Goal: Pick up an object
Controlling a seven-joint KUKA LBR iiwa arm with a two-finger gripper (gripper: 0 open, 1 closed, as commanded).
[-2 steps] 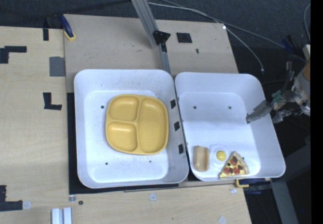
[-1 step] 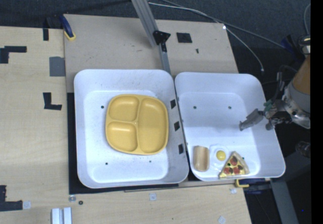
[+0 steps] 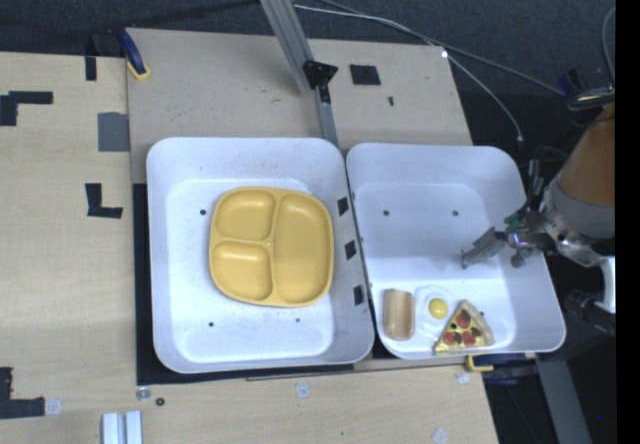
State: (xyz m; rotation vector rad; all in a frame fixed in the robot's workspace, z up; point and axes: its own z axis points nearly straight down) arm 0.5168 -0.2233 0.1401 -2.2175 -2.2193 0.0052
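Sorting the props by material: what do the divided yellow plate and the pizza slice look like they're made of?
The yellow plate looks like moulded plastic with a smooth satin finish: uniform colour, rounded compartment ridges, soft highlights. The pizza slice looks like a toy, probably plastic or rubber, with flat, saturated toppings; it is too small to tell which.

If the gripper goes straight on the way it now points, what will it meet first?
The gripper points left across the right bin. Probably it meets that bin's bare floor first, or its left wall; depth is unclear. The toy food lies nearer the camera, beside this line.
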